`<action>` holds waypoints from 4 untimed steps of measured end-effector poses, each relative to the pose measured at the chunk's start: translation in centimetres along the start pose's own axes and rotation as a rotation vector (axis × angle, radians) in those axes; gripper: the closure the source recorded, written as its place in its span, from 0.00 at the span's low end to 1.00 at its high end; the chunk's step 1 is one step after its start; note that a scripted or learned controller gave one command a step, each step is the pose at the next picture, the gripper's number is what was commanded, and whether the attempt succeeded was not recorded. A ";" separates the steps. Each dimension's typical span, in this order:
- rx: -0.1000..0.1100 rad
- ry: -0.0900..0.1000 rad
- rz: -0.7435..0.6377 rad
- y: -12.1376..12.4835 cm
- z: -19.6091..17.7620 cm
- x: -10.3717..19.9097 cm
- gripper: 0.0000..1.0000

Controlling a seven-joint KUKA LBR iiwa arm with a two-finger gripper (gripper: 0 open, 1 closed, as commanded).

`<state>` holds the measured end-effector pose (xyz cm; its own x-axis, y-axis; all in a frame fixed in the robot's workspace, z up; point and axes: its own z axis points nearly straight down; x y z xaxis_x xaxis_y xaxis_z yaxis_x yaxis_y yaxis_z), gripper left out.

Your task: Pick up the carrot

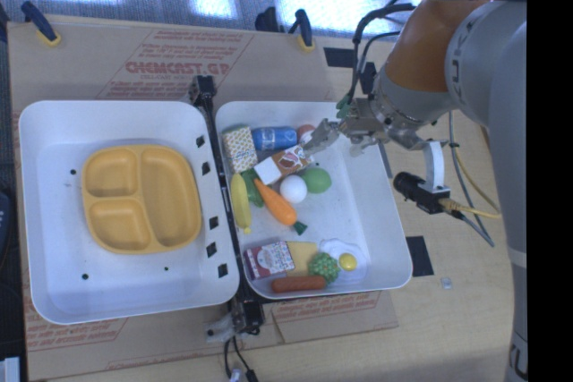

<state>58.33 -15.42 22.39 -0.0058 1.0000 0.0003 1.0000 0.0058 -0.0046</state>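
Note:
The carrot (277, 204), orange with a green top end, lies at a slant in the middle of the right bin (380, 219). It rests between a yellow banana (240, 202) and a white egg (293, 188). My gripper (313, 143) hangs over the far part of that bin, just above a brown and red item (291, 161). It is up and to the right of the carrot and apart from it. Nothing shows as held.
The right bin is crowded: a blue can (274, 139), a cracker box (239, 148), a green lime (317, 181), a red packet (269, 259), a cheese wedge (303, 252), a fried egg (341, 258), a sausage (298, 284). The left bin (45, 282) holds a yellow divided plate (139, 197).

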 end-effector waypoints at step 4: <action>-0.002 -0.001 0.122 -2.6 1.7 6.3 0.00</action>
<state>55.66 -9.15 20.71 0.1161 0.9932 -0.0011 0.9932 -0.1162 -0.0026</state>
